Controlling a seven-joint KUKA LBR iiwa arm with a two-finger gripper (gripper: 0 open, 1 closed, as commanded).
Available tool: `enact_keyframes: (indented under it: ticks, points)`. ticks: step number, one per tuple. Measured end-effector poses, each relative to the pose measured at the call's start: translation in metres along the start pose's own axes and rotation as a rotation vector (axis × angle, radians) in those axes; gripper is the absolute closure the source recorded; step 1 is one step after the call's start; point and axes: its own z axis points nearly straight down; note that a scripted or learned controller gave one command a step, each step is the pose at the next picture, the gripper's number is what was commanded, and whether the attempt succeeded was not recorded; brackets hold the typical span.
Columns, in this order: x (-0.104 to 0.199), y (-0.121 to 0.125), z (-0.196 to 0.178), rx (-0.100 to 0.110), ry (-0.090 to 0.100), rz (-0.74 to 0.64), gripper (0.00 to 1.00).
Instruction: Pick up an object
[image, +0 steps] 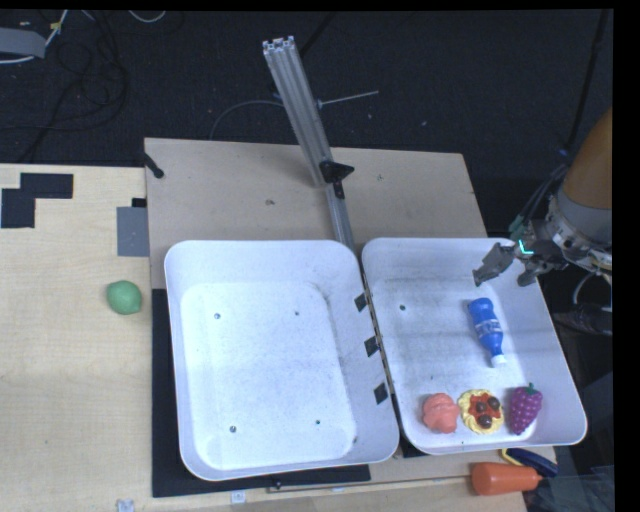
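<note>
The hand (508, 263) hovers spread and empty over the right bin (425, 262), the blue bottle (485, 329) lying just below it, a rounded thing that could roll clear of closing fingers.

arm (590, 190) cut off at right edge

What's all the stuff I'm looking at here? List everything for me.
bins: 2, white, side by side on the bench; left bin, right bin
bottle: 1, blue, middle of right bin
pink toy: 1, near edge of right bin
fruit tart toy: 1, yellow, beside pink toy
grapes: 1, purple, right of tart
ball: 1, green, bench left of bins
carrot toy: 1, orange, below right bin
metal rail: 1, grey, behind bins
gripper: 1, dark, above right bin's far right corner
</note>
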Motion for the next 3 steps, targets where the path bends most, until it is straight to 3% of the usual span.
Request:
enact_keyframes:
  ticks: [1,3]
  points:
    - [0.0,0.0,0.0,0.0,0.0,0.0,0.0]
    - [-0.008,-0.01,0.095,0.005,0.001,0.0,0.0]
